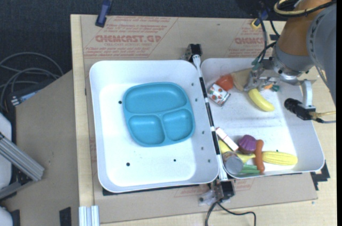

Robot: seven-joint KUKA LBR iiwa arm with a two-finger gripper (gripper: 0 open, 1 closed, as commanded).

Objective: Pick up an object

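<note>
Hung low over the toy banana (261,100) in the right bin (299,137); pincer (260,80) width impossible to tell (too blurry). Best lowered straight and squeezed across the middle.

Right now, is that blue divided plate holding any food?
Empty. The blue divided plate in the left bin shows three bare compartments; the toy food lies in the right bin.
</note>
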